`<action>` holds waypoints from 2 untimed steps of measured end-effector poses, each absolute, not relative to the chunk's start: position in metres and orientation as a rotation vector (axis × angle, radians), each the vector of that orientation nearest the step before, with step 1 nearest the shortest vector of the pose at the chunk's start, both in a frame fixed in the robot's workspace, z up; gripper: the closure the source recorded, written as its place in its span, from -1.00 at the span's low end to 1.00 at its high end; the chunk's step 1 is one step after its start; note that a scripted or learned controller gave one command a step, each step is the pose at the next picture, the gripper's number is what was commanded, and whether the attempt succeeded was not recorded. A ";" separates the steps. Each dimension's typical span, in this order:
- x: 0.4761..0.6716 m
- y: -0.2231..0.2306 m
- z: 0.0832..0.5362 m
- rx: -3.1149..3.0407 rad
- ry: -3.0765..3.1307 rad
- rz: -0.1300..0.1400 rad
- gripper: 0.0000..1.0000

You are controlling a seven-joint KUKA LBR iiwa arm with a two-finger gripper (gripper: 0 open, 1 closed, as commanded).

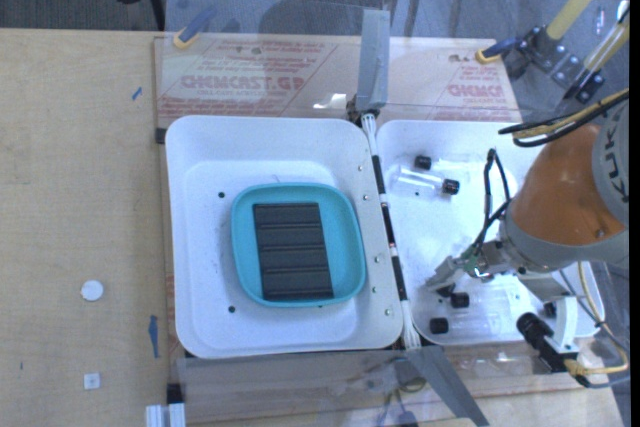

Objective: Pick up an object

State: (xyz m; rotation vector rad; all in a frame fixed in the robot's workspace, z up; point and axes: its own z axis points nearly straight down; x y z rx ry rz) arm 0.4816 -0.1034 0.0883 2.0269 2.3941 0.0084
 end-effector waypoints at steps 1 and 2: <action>0.484 -0.104 0.099 2.026 2.386 0.014 1.00; 0.569 -0.042 0.226 1.994 2.426 0.000 1.00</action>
